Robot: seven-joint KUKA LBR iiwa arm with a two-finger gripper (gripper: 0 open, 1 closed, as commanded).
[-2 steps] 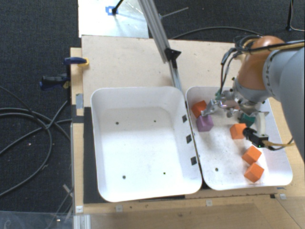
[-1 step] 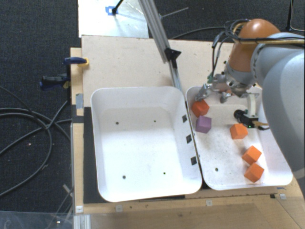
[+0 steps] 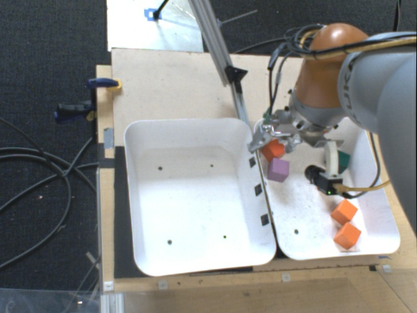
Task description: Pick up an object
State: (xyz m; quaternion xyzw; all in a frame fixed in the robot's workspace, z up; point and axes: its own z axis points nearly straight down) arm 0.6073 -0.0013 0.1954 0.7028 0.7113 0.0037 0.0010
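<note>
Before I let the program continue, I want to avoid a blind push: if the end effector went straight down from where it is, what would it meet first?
Probably the orange block right beneath the end effector, beside the purple cube; depth is uncertain.

Arm over the right bin, gripper low among the blocks

The grey arm point(image 3: 381, 70) reaches in from the right, and its gripper point(image 3: 273, 137) sits low at the upper left corner of the right bin point(image 3: 378, 237), near the wall shared with the left bin point(image 3: 189, 201). An orange block point(image 3: 273, 150) lies right at the gripper, partly covered by it, and a purple block point(image 3: 278, 169) lies just below that. Two more orange blocks point(image 3: 345, 223) rest close together near the bin's lower right corner. A teal object point(image 3: 343, 160) peeks out behind the wrist. A blue clamp point(image 3: 88, 109) grips the bench's left edge.
</note>
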